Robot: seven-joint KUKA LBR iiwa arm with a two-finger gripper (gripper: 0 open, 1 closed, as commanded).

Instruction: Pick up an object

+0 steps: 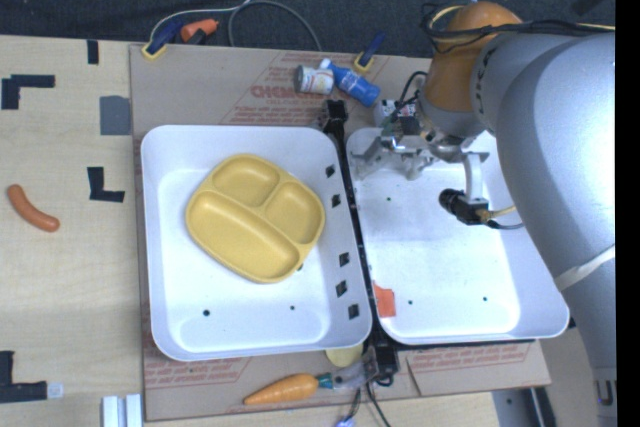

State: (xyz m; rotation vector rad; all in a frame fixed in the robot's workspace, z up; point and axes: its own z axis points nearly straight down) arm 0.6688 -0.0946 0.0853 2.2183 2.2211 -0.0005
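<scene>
A yellow divided plate [256,215] lies in the left bin [165,315], a little above its middle. A small orange-red piece [384,301] rests in the right bin [500,315] near its lower left corner. My gripper [388,147] is low over the far left part of the right bin, close to the wall between the bins. The grey arm and its orange band [470,27] hide much of it. Nothing visible is held in it.
A white and blue bottle [338,80] lies on the cardboard behind the bins. A carrot [283,389] lies in front of the bins. A sausage [33,208] lies on the bench at far left. Clamps [180,33] grip the cardboard's far edge.
</scene>
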